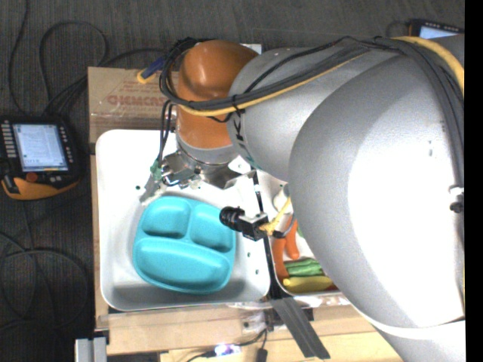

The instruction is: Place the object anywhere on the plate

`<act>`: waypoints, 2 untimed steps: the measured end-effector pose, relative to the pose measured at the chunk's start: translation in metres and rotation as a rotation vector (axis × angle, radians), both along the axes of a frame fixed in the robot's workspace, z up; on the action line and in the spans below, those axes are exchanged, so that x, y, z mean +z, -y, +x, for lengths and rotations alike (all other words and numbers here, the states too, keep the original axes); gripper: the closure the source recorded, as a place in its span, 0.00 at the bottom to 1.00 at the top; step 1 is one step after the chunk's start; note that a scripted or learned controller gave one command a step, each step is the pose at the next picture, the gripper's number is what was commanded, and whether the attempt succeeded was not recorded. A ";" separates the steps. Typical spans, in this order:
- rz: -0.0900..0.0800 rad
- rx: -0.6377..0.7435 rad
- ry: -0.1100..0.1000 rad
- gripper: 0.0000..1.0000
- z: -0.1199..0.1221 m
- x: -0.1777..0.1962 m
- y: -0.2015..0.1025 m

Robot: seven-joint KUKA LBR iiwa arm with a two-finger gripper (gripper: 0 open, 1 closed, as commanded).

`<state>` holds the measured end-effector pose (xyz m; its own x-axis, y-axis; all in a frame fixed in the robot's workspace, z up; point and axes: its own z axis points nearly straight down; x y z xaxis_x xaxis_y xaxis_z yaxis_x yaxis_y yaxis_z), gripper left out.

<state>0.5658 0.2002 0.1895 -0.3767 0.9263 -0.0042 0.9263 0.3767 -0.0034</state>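
Lowering straight over the blue plate (185,251) in the left bin (113,202) seems the safest release, yet the gripper (178,175) hangs by the plate's far rim under the wrist, so I cannot tell whether it is open or holds the object, and toys (303,267) lie in the right bin (321,300).

Light: even and fairly bright, from overhead.
Glare: soft sheen on the big grey metal arm casing (377,179) and the glossy orange wrist band (210,70).
Shadow: faint beneath the turquoise divided plastic plate (185,247).
Focus: moderately sharp; dark carpet floor (45,51) grainy.
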 end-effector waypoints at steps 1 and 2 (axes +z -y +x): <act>0.000 0.000 0.000 0.00 0.000 0.000 0.000; 0.007 -0.167 0.010 0.00 0.057 -0.101 -0.006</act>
<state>0.6225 0.2066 0.0880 -0.2178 0.9760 -0.0009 0.9760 0.2178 0.0081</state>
